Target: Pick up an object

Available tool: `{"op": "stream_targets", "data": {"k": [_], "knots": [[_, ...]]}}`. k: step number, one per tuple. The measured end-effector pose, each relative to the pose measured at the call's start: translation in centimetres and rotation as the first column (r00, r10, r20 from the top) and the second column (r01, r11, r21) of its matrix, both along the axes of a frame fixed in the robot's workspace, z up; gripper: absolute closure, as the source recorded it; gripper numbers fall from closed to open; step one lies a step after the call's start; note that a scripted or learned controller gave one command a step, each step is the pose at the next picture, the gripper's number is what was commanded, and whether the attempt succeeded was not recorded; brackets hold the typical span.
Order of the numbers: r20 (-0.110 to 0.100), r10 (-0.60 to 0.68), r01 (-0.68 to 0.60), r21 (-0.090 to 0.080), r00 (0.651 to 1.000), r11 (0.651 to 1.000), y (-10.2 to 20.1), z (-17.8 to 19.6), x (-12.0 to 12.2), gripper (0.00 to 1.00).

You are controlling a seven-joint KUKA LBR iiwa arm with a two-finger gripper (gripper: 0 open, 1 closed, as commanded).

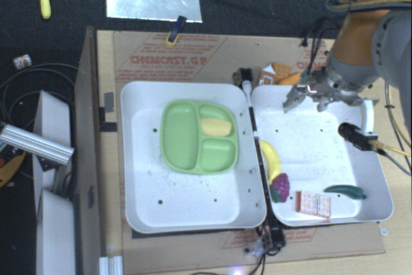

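Above a bench, two shallow white bins sit side by side while a grey robot arm hovers over the far edge of the right one.

Leftmost, the left white bin (145,203) holds a light green divided plastic plate (198,136), with a pale yellow block (215,126) resting in its upper right compartment. Next, the right white bin (309,138) holds a yellow banana-shaped toy (270,158) against its left wall, a purple grape-like cluster (280,186) touching the banana's near end, a small red-and-white printed packet (313,203) just beside the cluster, and a dark green pepper-shaped object (345,190) near the right wall. The two-finger gripper (308,98) hangs over the bin's far edge, fingers spread apart and pinching nothing, well apart from the objects below.
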State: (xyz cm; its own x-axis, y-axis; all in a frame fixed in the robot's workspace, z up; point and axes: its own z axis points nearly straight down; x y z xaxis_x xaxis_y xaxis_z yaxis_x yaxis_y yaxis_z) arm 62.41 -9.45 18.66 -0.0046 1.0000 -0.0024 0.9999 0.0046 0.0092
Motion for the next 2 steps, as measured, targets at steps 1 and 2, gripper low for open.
{"op": "stream_targets", "data": {"k": [1, 2], "knots": [[-0.013, -0.005, 0.005, 0.002, 1.000, 1.000, 1.0, -8.4, -4.9, 0.00], [0.002, 0.003, -0.003, 0.002, 1.000, 1.000, 3.4, 0.3, -0.4, 0.00]]}}
